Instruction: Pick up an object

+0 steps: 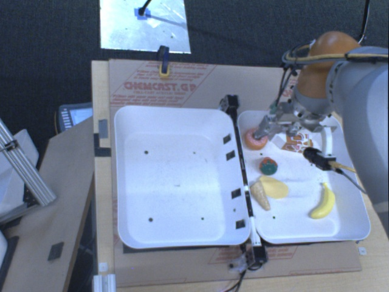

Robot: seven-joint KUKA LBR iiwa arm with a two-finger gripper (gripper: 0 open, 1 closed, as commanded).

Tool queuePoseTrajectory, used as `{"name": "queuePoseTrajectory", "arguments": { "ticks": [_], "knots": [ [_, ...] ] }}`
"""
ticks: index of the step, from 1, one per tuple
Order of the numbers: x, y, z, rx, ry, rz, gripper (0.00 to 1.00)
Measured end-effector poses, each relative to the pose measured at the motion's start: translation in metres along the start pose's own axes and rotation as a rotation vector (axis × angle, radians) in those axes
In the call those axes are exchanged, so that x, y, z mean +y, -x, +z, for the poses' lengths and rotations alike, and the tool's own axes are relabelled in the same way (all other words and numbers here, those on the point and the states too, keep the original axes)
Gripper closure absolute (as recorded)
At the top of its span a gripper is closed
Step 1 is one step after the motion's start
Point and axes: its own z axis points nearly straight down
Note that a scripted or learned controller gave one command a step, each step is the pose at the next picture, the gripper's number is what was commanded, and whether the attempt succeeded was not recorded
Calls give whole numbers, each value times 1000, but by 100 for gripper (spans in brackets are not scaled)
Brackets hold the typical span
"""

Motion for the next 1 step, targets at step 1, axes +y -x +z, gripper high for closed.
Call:
{"name": "queuePoseTrajectory", "arguments": {
  "ticks": [1],
  "knots": [
    [-1,-1,0,-2,2,0,0]
  ]
}}
